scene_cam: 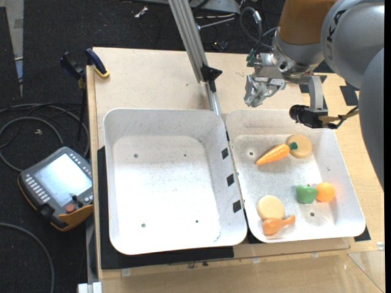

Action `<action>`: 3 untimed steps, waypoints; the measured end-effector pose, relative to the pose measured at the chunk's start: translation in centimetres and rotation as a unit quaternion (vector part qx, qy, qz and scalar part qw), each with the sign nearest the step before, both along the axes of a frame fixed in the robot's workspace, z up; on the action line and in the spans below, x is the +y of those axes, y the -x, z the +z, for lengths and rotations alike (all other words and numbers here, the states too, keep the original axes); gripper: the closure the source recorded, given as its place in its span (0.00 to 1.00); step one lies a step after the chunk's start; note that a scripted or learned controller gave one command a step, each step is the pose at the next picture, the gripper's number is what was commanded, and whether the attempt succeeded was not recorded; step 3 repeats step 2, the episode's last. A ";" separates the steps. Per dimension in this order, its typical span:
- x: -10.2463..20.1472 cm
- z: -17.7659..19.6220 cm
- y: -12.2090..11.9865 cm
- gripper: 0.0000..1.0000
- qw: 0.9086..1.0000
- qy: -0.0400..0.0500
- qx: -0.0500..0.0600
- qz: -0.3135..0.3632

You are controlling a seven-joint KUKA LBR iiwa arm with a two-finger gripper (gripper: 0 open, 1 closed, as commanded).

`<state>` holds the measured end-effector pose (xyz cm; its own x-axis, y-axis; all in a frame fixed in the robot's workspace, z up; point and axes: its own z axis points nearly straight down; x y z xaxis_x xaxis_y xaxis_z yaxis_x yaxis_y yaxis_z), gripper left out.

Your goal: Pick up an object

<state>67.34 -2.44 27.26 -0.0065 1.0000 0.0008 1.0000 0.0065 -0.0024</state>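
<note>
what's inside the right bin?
Right bin: carrot, tan disc, green piece, orange ball, cream disc, orange piece. Anything beneath them is covered.

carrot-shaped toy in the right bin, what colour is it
The carrot-shaped plastic toy is orange, tapering to a point at its left end; the camera view shows it clearly in the right white bin.

My bench is carrying two white bins side by side, the left bin and right bin, touching at their inner rims. A blue-yellow clamp is sitting at its far-left corner.
</note>
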 end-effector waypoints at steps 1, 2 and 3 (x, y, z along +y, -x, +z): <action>6.2 -1.7 0.2 1.00 1.000 0.000 0.000 0.001; 10.7 -2.0 0.6 1.00 1.000 0.000 -0.001 0.000; 10.7 -2.0 0.6 1.00 1.000 0.000 -0.001 0.000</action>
